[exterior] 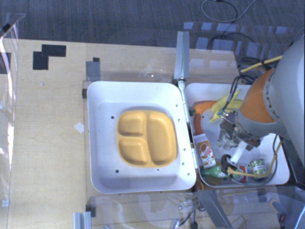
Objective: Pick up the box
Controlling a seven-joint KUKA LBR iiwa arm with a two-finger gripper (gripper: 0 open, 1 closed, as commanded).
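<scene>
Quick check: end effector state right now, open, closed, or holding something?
End effector: cannot be told from this view. It hangs low over the right bin, beside the box, with nothing visibly held.

We think this is a robot lab, a place where people test machines. We see a pale wooden bench (47, 142) with two white bins: the left bin (138, 92) and the right bin (285, 175). A big grey and orange robot arm (267, 94) reaches in. Black tape marks (47, 55) sit on the bench. Clear plastic walls (9, 104) stand by its edge. Loose wires (224, 8) lie on the grey carpet (119, 13).
</scene>
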